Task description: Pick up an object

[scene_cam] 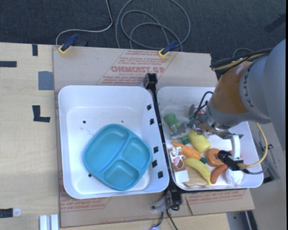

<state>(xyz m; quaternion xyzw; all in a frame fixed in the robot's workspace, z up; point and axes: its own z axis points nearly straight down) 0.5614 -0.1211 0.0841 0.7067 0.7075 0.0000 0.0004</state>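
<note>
Where toys crowd the right bin, a yellow banana curves.

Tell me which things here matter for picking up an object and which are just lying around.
Part of the job:
- the tool, down in the right bin
- the toy foods there: yellow banana, orange carrot, green piece

Just lying about:
- blue divided plate in the left bin
- cables on the floor
- cardboard sheet
</note>
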